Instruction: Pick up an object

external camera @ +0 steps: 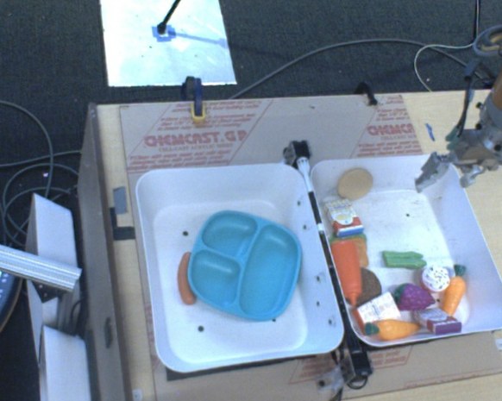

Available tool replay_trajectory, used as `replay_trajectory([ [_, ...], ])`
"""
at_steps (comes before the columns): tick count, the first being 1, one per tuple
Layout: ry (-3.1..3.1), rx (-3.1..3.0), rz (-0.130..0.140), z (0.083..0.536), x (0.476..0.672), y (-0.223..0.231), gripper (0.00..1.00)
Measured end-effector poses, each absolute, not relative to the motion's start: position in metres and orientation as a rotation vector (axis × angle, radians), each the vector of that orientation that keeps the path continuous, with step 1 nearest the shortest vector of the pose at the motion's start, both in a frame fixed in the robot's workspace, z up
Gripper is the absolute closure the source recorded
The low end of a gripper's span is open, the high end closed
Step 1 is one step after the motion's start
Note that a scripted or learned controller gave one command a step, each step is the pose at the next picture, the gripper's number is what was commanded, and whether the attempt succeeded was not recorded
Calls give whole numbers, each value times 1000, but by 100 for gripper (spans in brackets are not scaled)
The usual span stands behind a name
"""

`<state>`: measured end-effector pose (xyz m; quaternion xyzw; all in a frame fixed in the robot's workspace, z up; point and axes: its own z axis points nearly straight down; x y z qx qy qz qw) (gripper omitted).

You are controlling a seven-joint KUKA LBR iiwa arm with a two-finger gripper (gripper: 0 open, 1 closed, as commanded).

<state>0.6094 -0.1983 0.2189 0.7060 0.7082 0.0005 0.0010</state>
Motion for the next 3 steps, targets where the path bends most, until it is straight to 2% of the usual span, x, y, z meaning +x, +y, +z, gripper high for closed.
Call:
replay_trajectory([
  [1,2222,2221,-1,184,495,-207,0],
  [2,2225,2218,1,138,487,-158,0],
  [3,2225,2217,1,86,562,-144,0],
])
